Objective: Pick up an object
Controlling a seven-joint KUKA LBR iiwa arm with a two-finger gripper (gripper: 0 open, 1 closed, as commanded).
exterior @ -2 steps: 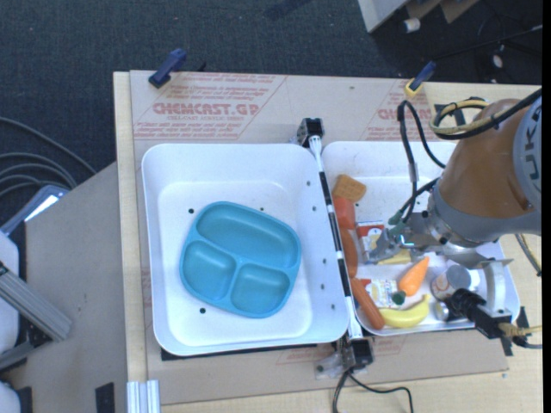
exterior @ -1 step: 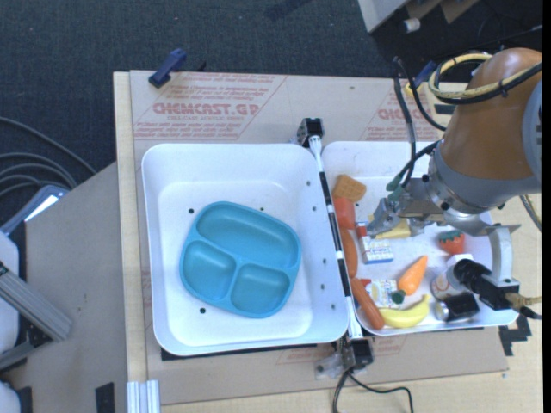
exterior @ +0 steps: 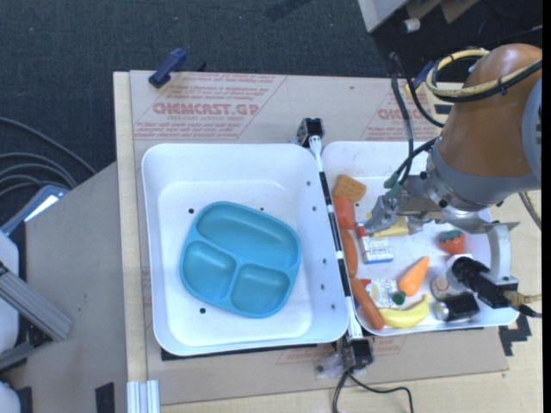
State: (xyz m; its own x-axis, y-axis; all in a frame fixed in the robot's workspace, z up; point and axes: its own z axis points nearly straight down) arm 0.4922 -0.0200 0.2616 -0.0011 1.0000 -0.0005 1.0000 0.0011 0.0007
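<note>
a robotics lab bench, set up for picking trials

two shallow white bins (exterior: 159, 231) sit side by side at the centre of the frame on a board still wearing its printed protective film (exterior: 207, 106), clipped together by black clamps (exterior: 310, 131). the industrial arm (exterior: 491, 119) with trailing cables fills the upper right; loose grey cables (exterior: 34, 170) lie on dark carpet (exterior: 69, 33) at the left. toy food, such as a plastic carrot (exterior: 414, 275) and banana (exterior: 405, 316), lies in the right bin, and a blue divided plate (exterior: 240, 258) in the left.
</note>
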